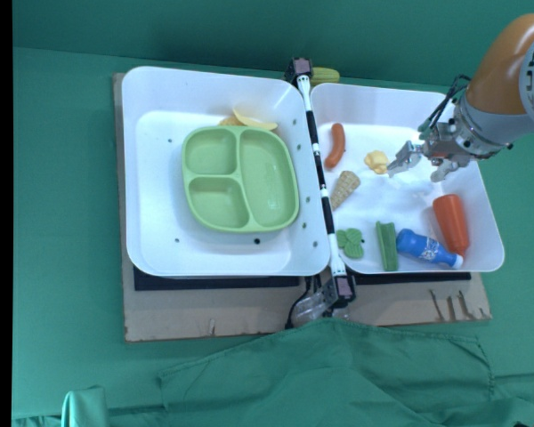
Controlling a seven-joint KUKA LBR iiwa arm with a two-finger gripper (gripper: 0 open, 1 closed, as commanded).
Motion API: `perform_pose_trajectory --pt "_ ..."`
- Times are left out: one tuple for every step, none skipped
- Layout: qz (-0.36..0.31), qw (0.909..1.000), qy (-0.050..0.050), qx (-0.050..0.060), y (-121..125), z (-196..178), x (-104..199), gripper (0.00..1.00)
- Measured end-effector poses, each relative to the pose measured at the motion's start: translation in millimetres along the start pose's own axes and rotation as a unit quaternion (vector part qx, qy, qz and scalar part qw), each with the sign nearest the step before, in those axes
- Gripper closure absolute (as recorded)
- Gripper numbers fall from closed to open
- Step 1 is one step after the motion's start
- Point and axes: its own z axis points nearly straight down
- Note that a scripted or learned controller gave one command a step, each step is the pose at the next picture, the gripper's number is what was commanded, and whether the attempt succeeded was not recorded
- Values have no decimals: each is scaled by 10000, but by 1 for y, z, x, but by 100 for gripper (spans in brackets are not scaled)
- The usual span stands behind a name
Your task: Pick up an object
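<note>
Toys in right bin, plate left

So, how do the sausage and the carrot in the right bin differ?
The sausage is slimmer and darker red-orange; the carrot is thicker and brighter orange. The sausage lies near the divider at the bin's left; the carrot lies by its right wall. Both lie flat, roughly lengthwise.

I see bright, even light from above. The white bins look almost overexposed, with only soft, short shadows. The picture is a little soft, and the arm at right looks slightly blurred.
</note>
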Motion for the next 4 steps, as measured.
perform_pose_trajectory --pt "0 10000 0 0 0 0 0 0" --pt "0 10000 0 0 0 0 0 0" --pt "0 10000 0 0 0 0 0 0" --pt "0 10000 0 0 0 0 0 0"
